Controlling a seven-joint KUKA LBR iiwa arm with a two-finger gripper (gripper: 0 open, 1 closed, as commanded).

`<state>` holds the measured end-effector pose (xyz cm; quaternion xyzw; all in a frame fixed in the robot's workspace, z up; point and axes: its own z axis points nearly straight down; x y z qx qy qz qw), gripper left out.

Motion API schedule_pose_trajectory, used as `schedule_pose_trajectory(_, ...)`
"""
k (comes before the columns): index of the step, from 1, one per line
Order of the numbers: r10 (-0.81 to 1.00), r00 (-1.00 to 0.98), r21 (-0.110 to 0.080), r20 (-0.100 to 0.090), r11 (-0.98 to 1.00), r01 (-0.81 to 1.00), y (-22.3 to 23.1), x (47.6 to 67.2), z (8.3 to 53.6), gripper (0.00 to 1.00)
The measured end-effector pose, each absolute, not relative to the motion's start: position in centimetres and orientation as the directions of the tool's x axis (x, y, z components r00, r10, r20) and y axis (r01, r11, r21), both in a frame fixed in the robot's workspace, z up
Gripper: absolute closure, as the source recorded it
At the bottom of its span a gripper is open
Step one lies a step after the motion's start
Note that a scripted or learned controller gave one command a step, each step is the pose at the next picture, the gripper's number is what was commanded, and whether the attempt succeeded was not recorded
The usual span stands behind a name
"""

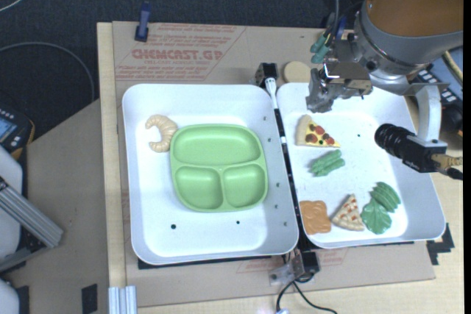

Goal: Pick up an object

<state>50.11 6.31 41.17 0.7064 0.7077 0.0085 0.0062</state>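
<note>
My gripper [321,104] hangs over the back left part of the right bin [423,209], just above and behind a toy pizza slice [315,134]. Nothing shows between its fingers. Further forward in that bin lie a green bean pod [326,163], a brown toast piece [316,217], a second pizza slice [349,215] and a green leafy piece [380,207]. In the left bin [140,180] sit a green divided plate [218,166] and a tan croissant [161,131] at its left.
A black cylindrical part [401,143] of the arm juts over the right bin's right side. A tan round disc [296,71] lies on the cardboard behind the bins. A blue clip [143,22] sits at the board's back left.
</note>
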Motion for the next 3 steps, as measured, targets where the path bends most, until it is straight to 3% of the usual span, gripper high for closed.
schedule_pose_trajectory(1, 1.0, 0.003, -0.015, -0.003, -0.003, 1.0, 5.1, 56.1, 24.8, 1.0)
schedule_pose_trajectory(2, 1.0, -0.005, -0.009, 0.002, 0.005, 1.0, 9.7, 49.2, 23.9, 1.0)
schedule_pose_trajectory(3, 1.0, 0.001, -0.007, 0.0, -0.001, 1.0, 9.3, 48.1, 21.2, 1.0)
